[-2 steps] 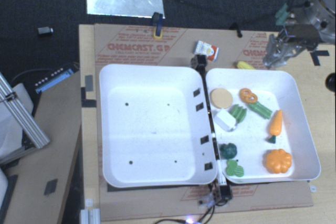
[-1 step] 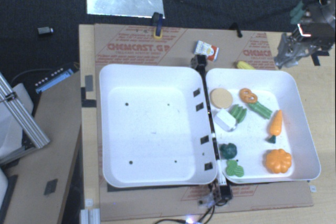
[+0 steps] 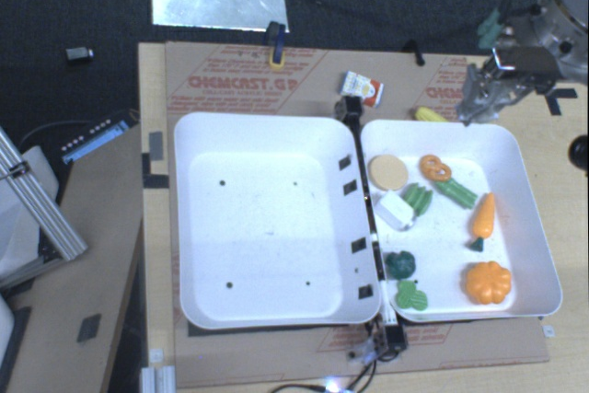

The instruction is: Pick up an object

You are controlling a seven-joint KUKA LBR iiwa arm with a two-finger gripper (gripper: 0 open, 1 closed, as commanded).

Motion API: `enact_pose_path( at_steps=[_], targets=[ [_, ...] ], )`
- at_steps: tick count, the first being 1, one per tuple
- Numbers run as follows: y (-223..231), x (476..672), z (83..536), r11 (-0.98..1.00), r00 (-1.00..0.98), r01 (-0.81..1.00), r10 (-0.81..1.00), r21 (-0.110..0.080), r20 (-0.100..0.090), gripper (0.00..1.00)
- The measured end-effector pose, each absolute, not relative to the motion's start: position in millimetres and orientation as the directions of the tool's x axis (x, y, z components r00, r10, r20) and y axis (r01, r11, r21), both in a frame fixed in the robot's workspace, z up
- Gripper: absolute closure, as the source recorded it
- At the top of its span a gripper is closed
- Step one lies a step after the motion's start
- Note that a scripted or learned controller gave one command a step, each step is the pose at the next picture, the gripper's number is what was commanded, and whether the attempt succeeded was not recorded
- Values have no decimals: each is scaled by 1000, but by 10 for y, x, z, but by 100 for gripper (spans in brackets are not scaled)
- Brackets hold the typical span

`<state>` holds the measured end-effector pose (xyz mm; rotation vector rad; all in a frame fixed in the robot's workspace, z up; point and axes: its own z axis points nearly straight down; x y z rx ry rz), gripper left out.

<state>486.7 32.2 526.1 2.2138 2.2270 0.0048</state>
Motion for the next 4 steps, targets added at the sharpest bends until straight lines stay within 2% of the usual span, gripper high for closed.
enact_pose_path(
  at_steps=[1, 2, 4],
  targets=[
    [593, 4867, 5165, 6, -6, 1000, 1000, 2, 1, 100],
    [423, 4865, 5352, 2, -2, 1000, 1000, 3, 1, 100],
    [1014, 4862, 5350, 7, -7, 1000, 1000, 2, 2, 100]
  ],
)
